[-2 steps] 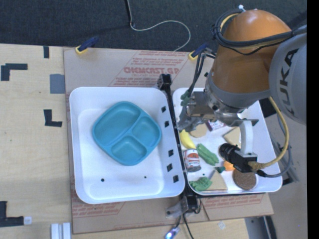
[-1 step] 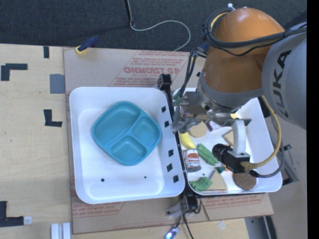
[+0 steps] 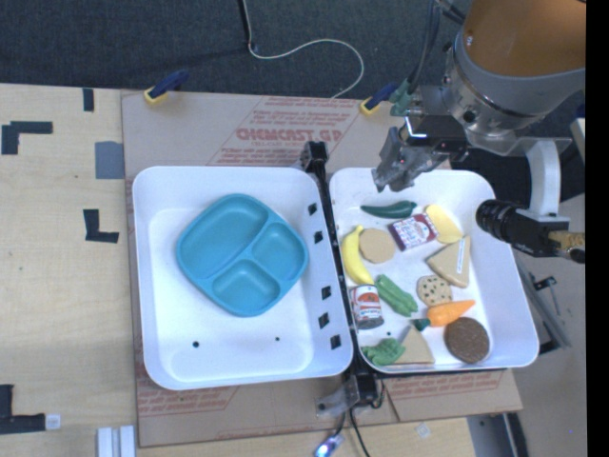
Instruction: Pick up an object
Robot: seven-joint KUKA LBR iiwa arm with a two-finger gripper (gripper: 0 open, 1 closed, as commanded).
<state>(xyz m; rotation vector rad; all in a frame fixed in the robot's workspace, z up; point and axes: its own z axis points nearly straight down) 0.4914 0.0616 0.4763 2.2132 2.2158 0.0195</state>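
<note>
While the dark two-finger gripper (image 3: 392,181) hung over the right white plastic bin's (image 3: 509,284) back-left corner, w/ nothing seen between its tips, I couldn't tell how far apart they stood. Nearest target, by my guess: the dark green curved toy pepper (image 3: 389,209), glossy and slim, lying just below the tips near the bin's back. Risks: toys packed tight, so tips could hit the yellow plastic banana (image 3: 354,255) or the maroon-labelled packet (image 3: 412,231); the pepper's smooth curve might slip out.

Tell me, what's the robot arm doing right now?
End effector above right bin's far edge, nothing between fingers. Green chili just below it. Food toys crowded close together.
</note>
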